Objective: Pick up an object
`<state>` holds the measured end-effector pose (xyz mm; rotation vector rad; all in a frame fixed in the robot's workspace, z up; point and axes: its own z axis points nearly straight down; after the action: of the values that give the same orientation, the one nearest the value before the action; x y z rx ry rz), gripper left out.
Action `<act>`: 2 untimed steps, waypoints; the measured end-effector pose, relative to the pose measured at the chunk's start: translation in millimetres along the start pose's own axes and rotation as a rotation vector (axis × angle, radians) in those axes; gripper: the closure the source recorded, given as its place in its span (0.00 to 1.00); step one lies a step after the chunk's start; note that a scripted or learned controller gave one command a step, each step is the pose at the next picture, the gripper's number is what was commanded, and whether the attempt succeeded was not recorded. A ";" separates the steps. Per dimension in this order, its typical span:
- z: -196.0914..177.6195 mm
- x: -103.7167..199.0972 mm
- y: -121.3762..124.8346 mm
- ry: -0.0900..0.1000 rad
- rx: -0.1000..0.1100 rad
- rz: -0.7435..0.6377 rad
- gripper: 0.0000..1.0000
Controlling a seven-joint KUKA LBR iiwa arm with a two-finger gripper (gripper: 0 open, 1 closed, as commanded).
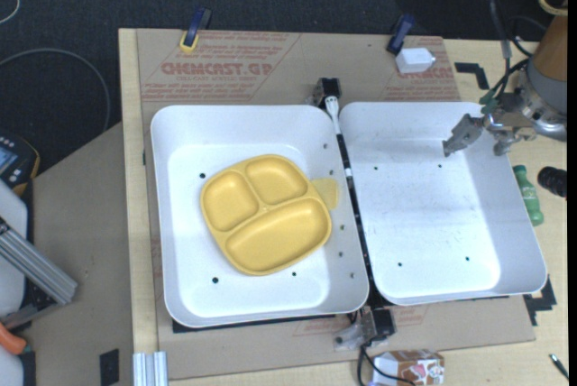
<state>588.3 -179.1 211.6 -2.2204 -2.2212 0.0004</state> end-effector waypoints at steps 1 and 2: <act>-68.2 62.9 -39.5 0.001 -0.004 -0.005 0.00; -147.7 86.2 -110.6 -0.001 -0.010 -0.003 0.00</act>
<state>477.7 -93.0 359.5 -2.2226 -2.2291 -0.0098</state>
